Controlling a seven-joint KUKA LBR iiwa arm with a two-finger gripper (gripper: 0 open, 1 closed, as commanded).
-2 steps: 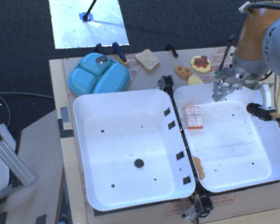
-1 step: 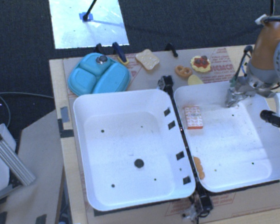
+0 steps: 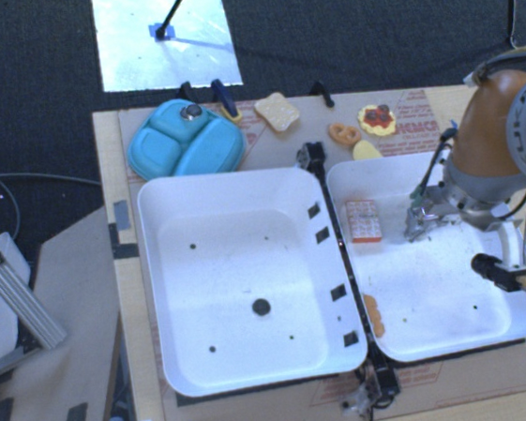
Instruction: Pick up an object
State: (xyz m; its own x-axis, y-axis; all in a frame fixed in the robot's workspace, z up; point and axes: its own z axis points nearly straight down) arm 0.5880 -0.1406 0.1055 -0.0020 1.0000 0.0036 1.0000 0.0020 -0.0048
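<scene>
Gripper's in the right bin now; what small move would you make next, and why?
Probably shift the gripper toward the small red-and-white box lying beside it in the right bin. It is the nearest object, with bare floor between them, and nothing shows in its grasp.

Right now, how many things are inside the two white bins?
3. A small dark round thing lies in the left bin. The right bin holds an orange-and-white box near its left wall and an orange snack piece lower down. The arm may hide more.
</scene>
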